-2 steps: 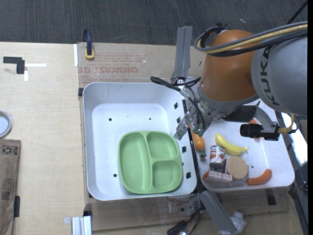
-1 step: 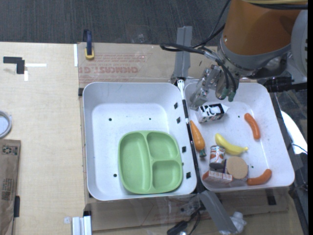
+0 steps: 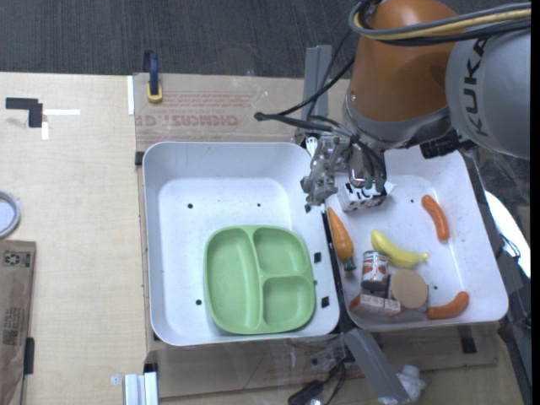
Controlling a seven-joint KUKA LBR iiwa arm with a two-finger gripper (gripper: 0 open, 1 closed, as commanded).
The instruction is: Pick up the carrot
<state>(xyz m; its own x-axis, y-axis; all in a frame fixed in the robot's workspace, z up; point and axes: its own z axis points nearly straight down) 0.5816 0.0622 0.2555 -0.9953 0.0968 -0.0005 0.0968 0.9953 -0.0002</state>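
The carrot lies in the right bin, hard against that bin's left wall just right of the frame's centre, its orange body running up and down the picture with the narrow tip toward the top and a dark stub at the lower end. Directly above the tip hangs the gripper, a cluster of grey metal parts over the seam between the two bins; it sits close to the carrot but the carrot is not between its fingers, and whether it is spread or pressed together cannot be told from this angle. Just right of the gripper a small white block with dark markings rests on the bin floor. Lower down, right of the carrot, a yellow banana lies at a slant, with a small can beneath it, a round tan disc beside the can, and a flat packet at the bin's lower edge. One sausage lies toward the bin's right side, another in the lower right corner. The arm, orange-domed and grey, fills the upper right of the frame. In the left bin a green divided plate sits in the lower middle. A roll of tape shows at the far left edge of the bench.
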